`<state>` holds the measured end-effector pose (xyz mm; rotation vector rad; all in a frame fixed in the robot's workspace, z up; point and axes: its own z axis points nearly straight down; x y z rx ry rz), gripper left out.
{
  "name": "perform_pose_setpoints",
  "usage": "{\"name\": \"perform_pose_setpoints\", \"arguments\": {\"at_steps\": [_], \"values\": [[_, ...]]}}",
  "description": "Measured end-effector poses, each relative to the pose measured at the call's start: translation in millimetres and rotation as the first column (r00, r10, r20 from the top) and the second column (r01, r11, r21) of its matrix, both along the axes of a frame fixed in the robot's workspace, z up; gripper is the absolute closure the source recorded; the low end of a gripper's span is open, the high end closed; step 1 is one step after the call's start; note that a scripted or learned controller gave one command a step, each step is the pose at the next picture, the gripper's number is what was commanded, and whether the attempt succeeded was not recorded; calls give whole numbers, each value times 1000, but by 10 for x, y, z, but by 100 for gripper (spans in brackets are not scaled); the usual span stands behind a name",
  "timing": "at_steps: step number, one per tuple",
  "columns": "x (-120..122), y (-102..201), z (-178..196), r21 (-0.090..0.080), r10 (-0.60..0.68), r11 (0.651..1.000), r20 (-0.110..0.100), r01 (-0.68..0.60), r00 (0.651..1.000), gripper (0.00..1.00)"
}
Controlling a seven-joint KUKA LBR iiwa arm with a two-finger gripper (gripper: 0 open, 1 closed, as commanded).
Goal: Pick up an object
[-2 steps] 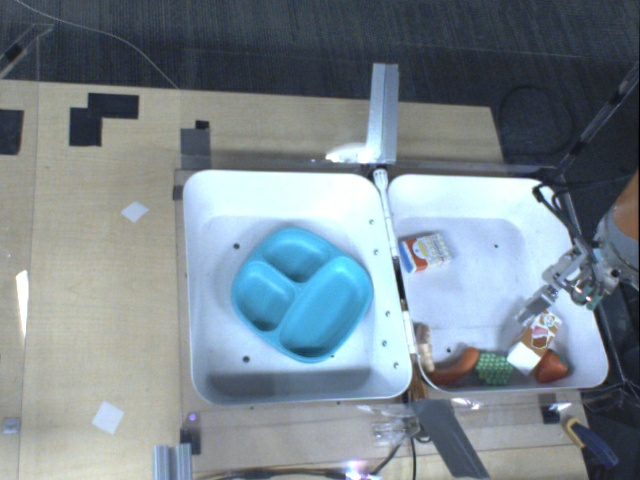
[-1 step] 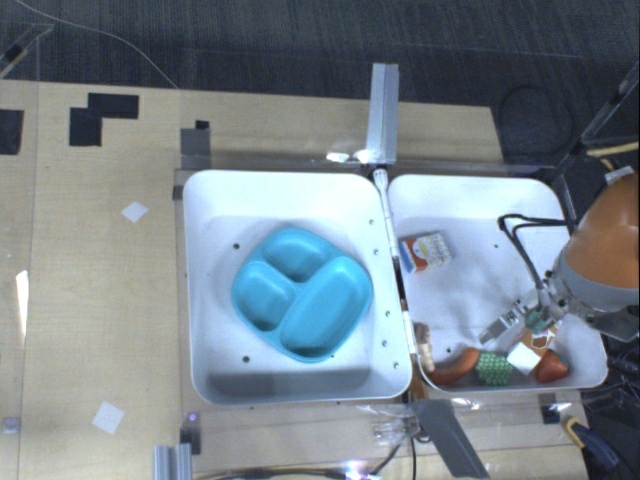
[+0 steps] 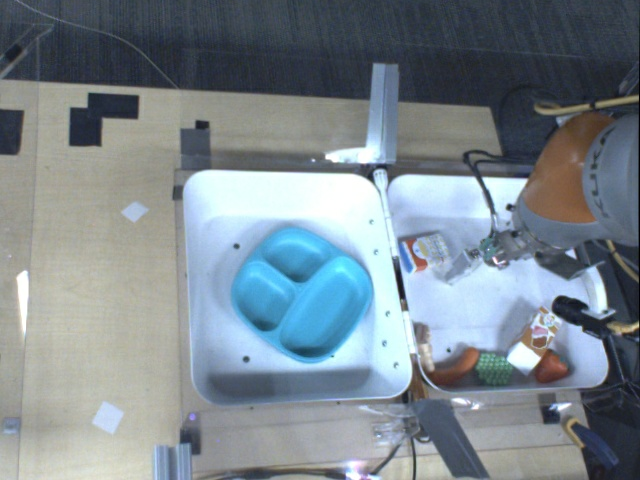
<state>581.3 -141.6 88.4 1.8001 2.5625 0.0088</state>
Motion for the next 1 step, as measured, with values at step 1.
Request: {"name": "perform_pose_setpoints", "arguments": {"at_steps": [1], "values": [[554,-340,208,-4,259,966,-2,-259,966,0]]}}
